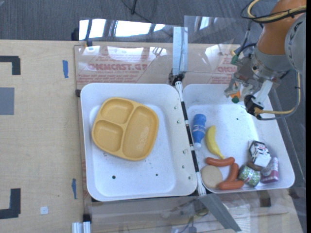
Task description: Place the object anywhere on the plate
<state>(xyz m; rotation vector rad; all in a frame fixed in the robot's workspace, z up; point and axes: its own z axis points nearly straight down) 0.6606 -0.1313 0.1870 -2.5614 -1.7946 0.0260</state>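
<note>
Camera view shows, at the left, a yellow divided plate [126, 128] lying in the left bin [97, 178], toward its far-left part, with three compartments and nothing on it. Right of the divider, the right bin [228, 118] holds a blue-and-white bottle [198, 129], a banana [214, 141], two sausages [226, 171], a round tan piece [211, 176], a green can [250, 175] and a small carton [260, 154], all grouped along the bin's near side. Farthest right, the gripper [241, 95] hangs over the bin's far-right corner, well apart from these things, and whether its jaws are wide or narrow I cannot tell.
</note>
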